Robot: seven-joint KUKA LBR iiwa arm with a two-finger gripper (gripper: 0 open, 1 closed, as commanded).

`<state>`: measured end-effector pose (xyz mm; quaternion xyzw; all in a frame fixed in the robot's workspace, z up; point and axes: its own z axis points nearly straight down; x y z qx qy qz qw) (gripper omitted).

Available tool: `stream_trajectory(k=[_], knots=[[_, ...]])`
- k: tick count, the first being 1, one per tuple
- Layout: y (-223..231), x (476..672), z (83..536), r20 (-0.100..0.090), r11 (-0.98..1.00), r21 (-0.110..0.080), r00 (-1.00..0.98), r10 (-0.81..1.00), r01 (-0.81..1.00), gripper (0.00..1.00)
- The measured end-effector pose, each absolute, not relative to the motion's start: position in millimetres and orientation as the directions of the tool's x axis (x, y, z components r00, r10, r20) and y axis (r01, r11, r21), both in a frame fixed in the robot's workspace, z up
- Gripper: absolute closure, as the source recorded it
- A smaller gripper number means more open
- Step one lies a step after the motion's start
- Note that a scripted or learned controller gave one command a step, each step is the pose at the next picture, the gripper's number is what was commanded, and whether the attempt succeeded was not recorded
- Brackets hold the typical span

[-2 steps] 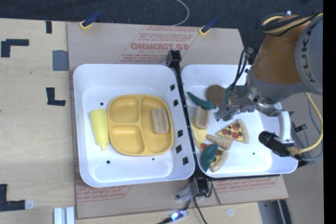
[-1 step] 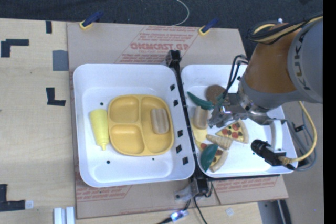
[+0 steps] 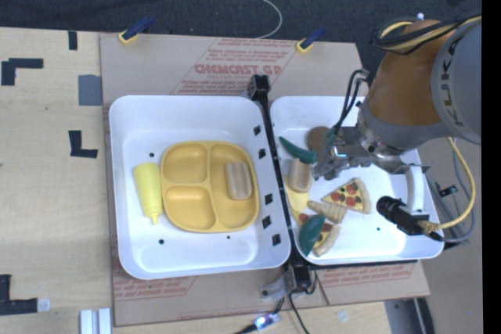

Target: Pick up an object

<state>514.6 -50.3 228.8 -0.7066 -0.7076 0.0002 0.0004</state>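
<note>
My gripper [image 3: 332, 159] hangs low over the middle of the right bin [image 3: 391, 246], reaching in from the right. Just left of it lie a dark green curved piece [image 3: 295, 149] and a tan cylinder [image 3: 299, 175]. A brown disc [image 3: 316, 138] shows just behind the gripper. A pizza slice [image 3: 350, 195] lies directly in front of it, apart from it. A tan wedge [image 3: 324, 209], a teal piece [image 3: 311, 228] and a beige piece [image 3: 328, 239] sit near the bin's front left corner. Nothing can be seen held.
The left bin [image 3: 133, 246] holds a yellow divided plate [image 3: 188, 203] with a beige roll [image 3: 238, 180] on it, and a yellow squeeze bottle [image 3: 148, 190] beside the plate. A black divider [image 3: 268, 160] runs between the bins. The arm's bulk covers the right bin's far right side.
</note>
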Motion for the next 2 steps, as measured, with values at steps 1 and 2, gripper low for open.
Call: stream_trajectory(k=[1,2], knots=[[-49,497.1,216,0.0,0.0,-0.005,0.0,1.0,1.0,1.0],[-45,509.7,216,0.0,0.002,-0.002,-0.002,1.0,1.0,1.0]])
